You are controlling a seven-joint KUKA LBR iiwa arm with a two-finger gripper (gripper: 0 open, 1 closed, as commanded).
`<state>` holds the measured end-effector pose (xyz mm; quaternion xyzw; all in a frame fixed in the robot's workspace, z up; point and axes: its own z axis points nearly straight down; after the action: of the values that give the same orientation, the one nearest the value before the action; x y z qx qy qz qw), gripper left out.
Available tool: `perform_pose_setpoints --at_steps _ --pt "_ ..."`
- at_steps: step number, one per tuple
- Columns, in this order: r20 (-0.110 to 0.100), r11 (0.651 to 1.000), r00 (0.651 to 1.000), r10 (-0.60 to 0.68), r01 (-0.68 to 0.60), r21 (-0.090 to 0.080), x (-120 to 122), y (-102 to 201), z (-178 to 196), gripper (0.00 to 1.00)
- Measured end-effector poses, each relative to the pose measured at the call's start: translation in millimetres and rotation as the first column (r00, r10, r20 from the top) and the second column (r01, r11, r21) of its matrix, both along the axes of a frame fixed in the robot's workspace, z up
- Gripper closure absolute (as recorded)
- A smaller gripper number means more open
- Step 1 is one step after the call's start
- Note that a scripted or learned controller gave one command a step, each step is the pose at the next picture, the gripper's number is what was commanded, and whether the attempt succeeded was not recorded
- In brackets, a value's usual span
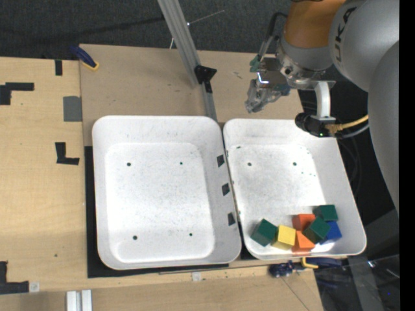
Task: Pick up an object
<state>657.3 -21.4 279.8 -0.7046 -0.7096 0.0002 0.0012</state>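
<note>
The grey arm's two-finger gripper (259, 100) hangs at one o'clock, above the right shallow white plastic bin's (272, 141) far rim; whether its jaws are open cannot be told. Small matte coloured blocks (299, 229) cluster at five o'clock in that bin.

1. A light wooden desk (39, 193) fills the left and middle, marked with black tape pieces (63, 153) and a grey patch (72, 108).
2. Dark carpet-like floor (97, 8) lies behind it.
3. A slanted metal bar (178, 28) crosses the desk's far edge.
4. A black mat (91, 238) shows under the bins.
</note>
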Motion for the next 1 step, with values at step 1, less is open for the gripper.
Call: perform_pose_setpoints --at_steps 1 --pt "0.000 1.000 1.000 -0.002 0.002 0.000 3.6 48.7 -6.6 1.00"
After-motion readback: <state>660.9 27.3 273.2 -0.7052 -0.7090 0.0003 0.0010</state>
